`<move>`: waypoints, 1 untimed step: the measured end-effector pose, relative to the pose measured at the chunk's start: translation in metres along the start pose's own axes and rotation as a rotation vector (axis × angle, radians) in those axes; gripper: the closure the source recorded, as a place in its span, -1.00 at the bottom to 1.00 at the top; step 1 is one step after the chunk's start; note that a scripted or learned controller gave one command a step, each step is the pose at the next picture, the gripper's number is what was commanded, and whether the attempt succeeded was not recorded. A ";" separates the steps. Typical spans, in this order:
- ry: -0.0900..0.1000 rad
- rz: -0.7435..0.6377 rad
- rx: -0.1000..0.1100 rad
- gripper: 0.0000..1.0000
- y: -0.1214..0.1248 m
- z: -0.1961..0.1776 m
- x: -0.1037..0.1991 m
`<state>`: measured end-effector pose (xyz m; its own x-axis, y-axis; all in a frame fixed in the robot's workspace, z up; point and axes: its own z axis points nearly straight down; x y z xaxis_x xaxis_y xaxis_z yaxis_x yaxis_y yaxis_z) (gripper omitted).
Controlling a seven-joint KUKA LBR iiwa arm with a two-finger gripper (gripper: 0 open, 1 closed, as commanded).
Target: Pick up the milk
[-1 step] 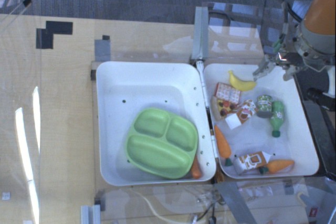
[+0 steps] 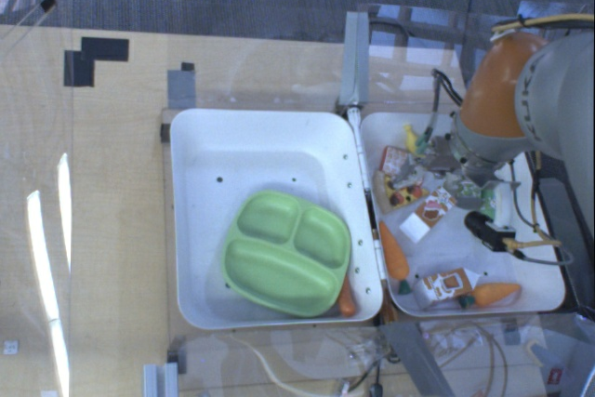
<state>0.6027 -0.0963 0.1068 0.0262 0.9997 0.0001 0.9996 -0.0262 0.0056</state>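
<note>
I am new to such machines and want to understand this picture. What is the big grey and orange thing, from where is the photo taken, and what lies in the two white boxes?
The grey machine with the orange band is a robot arm. It reaches in from the right, and its gripper is low over the far part of the right bin. One fixed camera above the bench takes the picture, looking down at a slant.

The left bin holds a green divided plate, with an orange tip showing at its edge. The right bin holds small foods: a left carrot, a front carrot, a front carton, a middle carton and colourful packets. I cannot tell which carton is the milk, nor whether the gripper holds anything.
</note>
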 end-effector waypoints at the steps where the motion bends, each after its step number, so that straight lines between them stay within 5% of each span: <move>1: 0.002 -0.031 -0.024 -1.00 -0.020 0.010 -0.020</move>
<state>0.5818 -0.1161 0.0965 -0.0051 1.0000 0.0020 0.9996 0.0050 0.0292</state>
